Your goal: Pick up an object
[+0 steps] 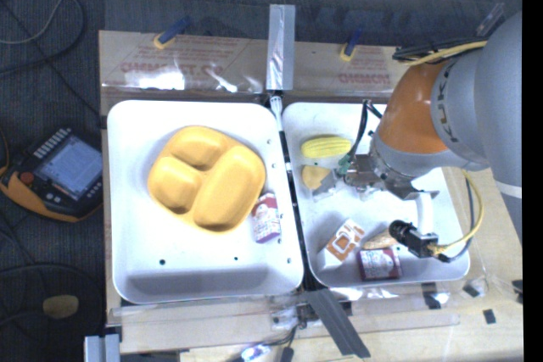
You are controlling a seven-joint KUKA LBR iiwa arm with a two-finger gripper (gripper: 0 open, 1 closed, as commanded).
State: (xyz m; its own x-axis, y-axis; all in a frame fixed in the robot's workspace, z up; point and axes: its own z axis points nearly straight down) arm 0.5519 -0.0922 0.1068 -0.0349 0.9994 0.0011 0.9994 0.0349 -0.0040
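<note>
Nearest in the right white bin lie a dark red can and an orange-white packet. Beyond, the claw hangs beside a yellow corn cob; whether it is parted is unclear.

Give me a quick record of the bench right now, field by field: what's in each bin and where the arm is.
left bin: large yellow bread-shaped object; small red-labelled bottle beside it
right bin: corn cob, yellow piece, orange-and-white packet, dark red can
arm: over right bin, reaching from right
gripper: low, beside corn cob; grasp not discernible
outside bins: handheld pendant on floor, left
</note>
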